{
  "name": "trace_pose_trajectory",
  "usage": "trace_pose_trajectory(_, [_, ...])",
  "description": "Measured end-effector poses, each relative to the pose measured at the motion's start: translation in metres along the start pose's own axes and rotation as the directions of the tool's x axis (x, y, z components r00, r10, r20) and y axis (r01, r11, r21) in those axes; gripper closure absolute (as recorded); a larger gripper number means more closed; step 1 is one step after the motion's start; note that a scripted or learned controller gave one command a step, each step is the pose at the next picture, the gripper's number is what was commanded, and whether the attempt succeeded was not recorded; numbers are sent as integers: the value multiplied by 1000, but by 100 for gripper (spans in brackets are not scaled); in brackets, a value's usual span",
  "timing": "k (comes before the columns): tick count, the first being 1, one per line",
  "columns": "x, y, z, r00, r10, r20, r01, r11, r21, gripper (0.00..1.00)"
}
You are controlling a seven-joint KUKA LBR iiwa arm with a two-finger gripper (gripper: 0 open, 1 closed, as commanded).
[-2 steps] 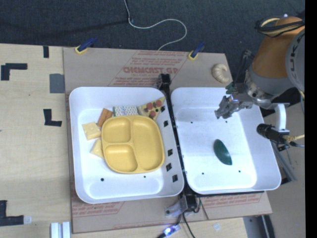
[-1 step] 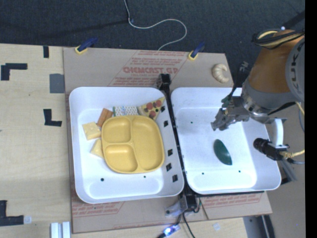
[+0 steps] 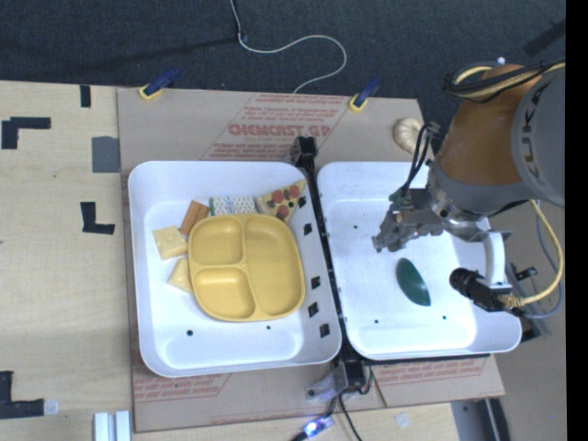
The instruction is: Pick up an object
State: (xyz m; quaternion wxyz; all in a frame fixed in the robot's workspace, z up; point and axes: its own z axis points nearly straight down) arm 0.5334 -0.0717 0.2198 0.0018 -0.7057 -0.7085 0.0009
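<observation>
Camera view gives me both white bins side by side on the cardboard-covered bench. My arm [image 3: 487,145] comes in from the right, its orange band above the wrist, and the gripper [image 3: 393,232] hangs over the right bin [image 3: 367,329], toward its middle. I cannot tell from here how wide the pincer stands; the fingertips are a dark blur against the white floor, and I see nothing between them.

The thing I could pick on this side is a dark green oval object [image 3: 413,282]. It lies flat on the floor of the right bin, just to the right of and nearer than the gripper, close by but apart from it.

In the left bin [image 3: 152,329] I see a yellow divided plate [image 3: 246,266] with three compartments, filling much of the middle. Small tan and orange pieces [image 3: 175,239] sit along its left edge, and a few patterned pieces [image 3: 276,200] lie at its far side, partly tucked under the rim.

A white cable [image 3: 276,44] loops across the dark floor beyond the bench.
</observation>
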Motion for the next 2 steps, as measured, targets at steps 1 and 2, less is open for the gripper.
trace_pose_trajectory(1, [-5, -12, -13, 1000, 2, 0, -2, 1000, -2, 100])
trace_pose_trajectory(2, [1, -5, -1, 1000, 3, 2, -3, 1000, 0, 100])
